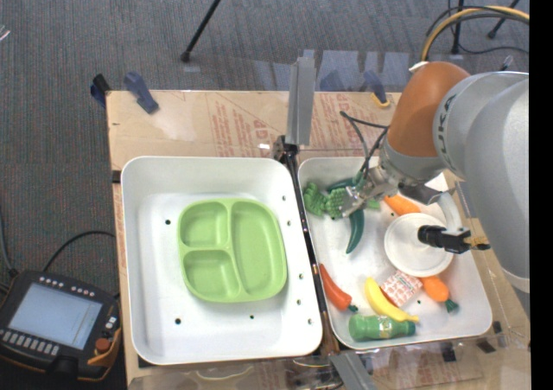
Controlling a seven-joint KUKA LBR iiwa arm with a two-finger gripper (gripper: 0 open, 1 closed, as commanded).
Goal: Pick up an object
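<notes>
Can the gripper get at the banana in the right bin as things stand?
Probably yes: the banana lies uncovered on top, though a red-and-white packet and green bottle crowd it. The gripper is across the bin.

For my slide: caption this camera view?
Gripper low in the right bin over toy foods; green divided plate in the left bin.

A wooden bench [216, 124] carries two shallow white bins side by side, their inner rims touching. The left bin [138, 293] and the right bin [471, 315] cover most of its top. Behind them the bare board shows faint red print and a pale smear, perhaps tape, near the back left corner.
</notes>
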